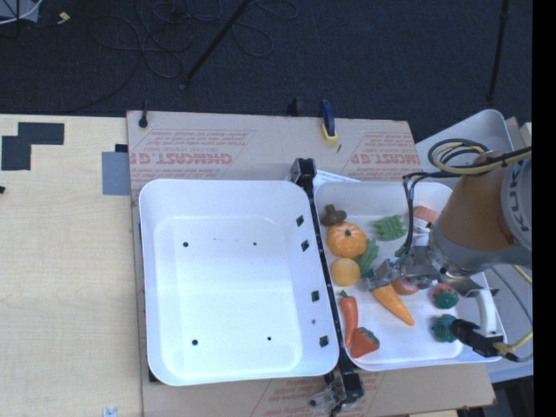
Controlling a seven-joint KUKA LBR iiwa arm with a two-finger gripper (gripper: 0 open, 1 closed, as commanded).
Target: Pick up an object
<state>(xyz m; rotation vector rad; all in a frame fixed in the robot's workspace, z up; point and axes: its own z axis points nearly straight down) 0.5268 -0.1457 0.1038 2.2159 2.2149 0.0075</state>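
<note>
From above, the table carries two white bins, and the right bin (pixel 439 347) serves as the landmark here. The left bin (pixel 226 276) sits directly against its left wall. Inside the right bin lies a scatter of toy food: a small orange pumpkin (pixel 347 239) near its upper left, a round yellow-orange fruit (pixel 345 271) just below that, and a brown piece (pixel 334 217) above the pumpkin. A green leafy item (pixel 391 227) lies toward the bin's upper middle. Along the bin's left wall a slim red-orange carrot (pixel 349 314) points downward, with a red strawberry-like piece (pixel 363 342) at its lower end. A second, fatter carrot (pixel 393 304) lies at a slant near the bin's centre. Two dark green pieces (pixel 446 298) (pixel 446 327) sit toward the bin's lower right.

The arm (pixel 473 220) reaches over the bin's right half, and the gripper (pixel 393 276) sits low at the bin's centre, just above the fat carrot's top end. Whether its fingers are open or closed cannot be told.
</note>
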